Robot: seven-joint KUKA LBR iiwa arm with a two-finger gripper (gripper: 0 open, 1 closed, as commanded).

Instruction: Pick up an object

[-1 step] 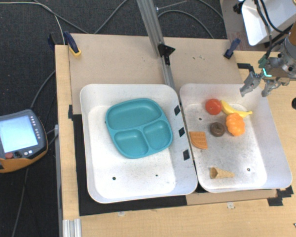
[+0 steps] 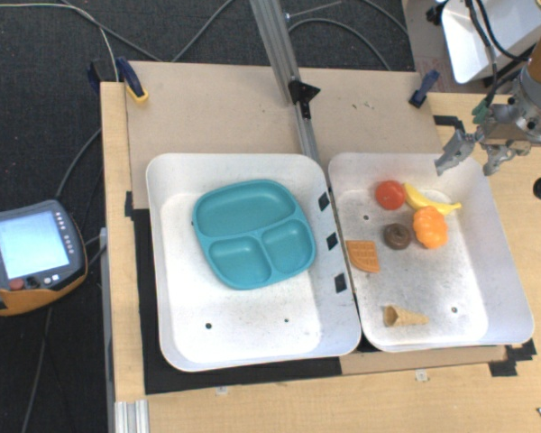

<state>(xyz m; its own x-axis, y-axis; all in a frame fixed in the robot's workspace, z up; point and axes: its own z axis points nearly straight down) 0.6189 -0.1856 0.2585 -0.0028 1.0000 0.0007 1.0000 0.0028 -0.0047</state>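
A pendant lies on the dark floor, left of my worktop; on the worktop sit two white bins side by side; the left bin carries a teal tray with three compartments, lying flat; the right bin carries the food; a waffle lies near its left wall, a cone lies nearer the front, a brown doughnut sits just right of the waffle, a red tomato sits behind the doughnut; a banana lies just right of the tomato, and an orange fruit touches the banana's near side; my jaws hang over the bin's back right corner, fingers apart, nothing between them, well clear of the food.
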